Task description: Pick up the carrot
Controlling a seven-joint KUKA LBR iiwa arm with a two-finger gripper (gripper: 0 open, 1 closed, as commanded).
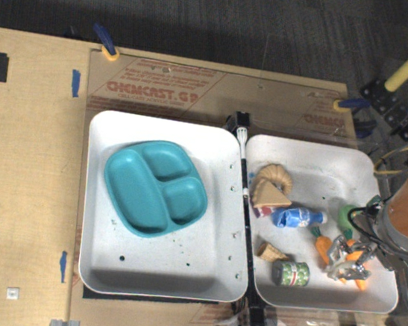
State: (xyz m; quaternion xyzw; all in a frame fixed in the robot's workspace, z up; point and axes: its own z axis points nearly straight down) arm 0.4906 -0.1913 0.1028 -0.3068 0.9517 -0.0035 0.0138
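Lighting: even, soft overhead; white bins (149, 283) bright, faint shadows beneath rims. Floor (210, 9) dim. Focus slightly soft throughout.

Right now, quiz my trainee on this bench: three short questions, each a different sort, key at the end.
1. True or false: the teal divided plate lies in the left bin.
2. Which thing lies nearest the gripper? A) green can B) carrot C) blue bottle
3. Fill in: the croissant lies in the ____ bin.

Key: 1 true; 2 B; 3 right.
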